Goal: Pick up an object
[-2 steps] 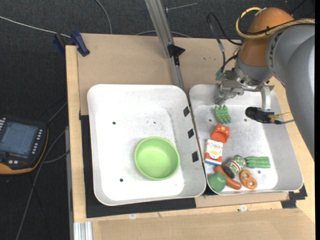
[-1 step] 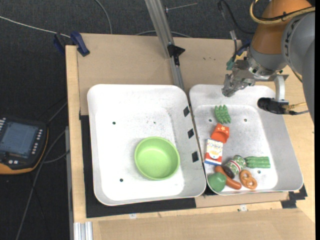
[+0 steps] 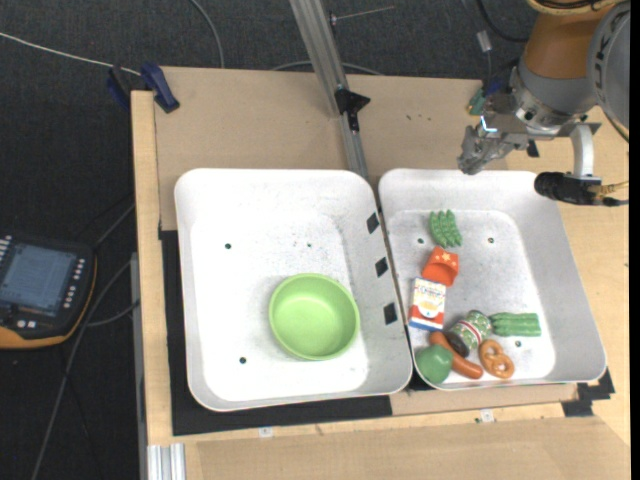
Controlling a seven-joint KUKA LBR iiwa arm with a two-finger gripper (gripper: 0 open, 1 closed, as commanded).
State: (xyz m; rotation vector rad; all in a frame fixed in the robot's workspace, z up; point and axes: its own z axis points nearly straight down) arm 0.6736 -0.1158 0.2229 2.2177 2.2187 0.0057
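**Hand above the far rim of the right bin, toys near its front**

The hand (image 3: 480,158) hangs over the far edge of the right bin (image 3: 560,268), at the end of the grey arm with its orange band (image 3: 565,28). Whether it is released or clenched cannot be told from this angle; nothing shows between its tips.

The toys lie well apart from it. A green piece (image 3: 445,228) sits mid-bin, an orange one (image 3: 440,265) just below it, then a small carton (image 3: 428,303). At the front corner cluster a green ball (image 3: 434,364), a sausage (image 3: 462,361), a pretzel (image 3: 497,359) and another green piece (image 3: 514,324).

The left bin (image 3: 215,268) holds a green bowl (image 3: 313,315).
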